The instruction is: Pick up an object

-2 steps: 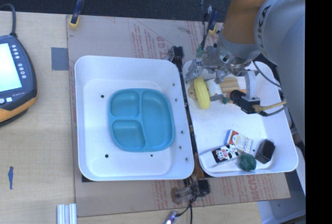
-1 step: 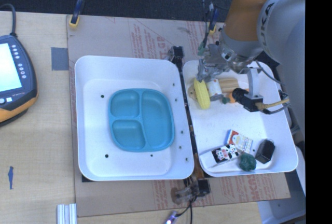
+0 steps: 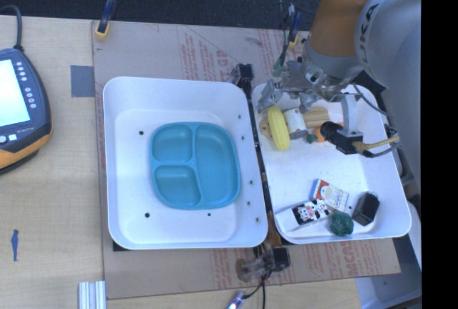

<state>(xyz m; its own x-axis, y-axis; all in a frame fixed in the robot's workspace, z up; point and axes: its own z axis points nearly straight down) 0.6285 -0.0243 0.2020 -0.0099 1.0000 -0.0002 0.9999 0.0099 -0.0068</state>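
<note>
Pale wood bench (image 3: pixel 50 229) fills the frame below a dark strip of floor at the top, with a sheet of brown cardboard (image 3: pixel 179 43) laid across the middle. Two shallow white bins rest side by side on that sheet. The left bin (image 3: pixel 122 157), in the centre of the frame, carries a blue divided plate (image 3: pixel 195 165) lying flat in its middle. The right bin (image 3: pixel 379 179) holds the loose items: a yellow banana-like object (image 3: pixel 278 129) at its upper left corner, a pale wooden block (image 3: pixel 315 116) just right of it, a small printed card box (image 3: pixel 320 203) lower down, a dark green lump (image 3: pixel 341 224) near the bottom edge, and a black object (image 3: pixel 366 207) just right of the lump.

The grey arm (image 3: pixel 390 21) with its orange band comes in from the upper right, and its gripper (image 3: pixel 290 94) sits low over the upper left part of the right bin, directly above the yellow object and the wooden block. Whether the gripper is parted or closed cannot be told from this angle, and nothing can be seen clamped in it.

A handheld control pendant (image 3: pixel 18 107) lies at the left edge of the frame. A blue and yellow clamp (image 3: pixel 105 18) pins the cardboard's upper left corner.
</note>
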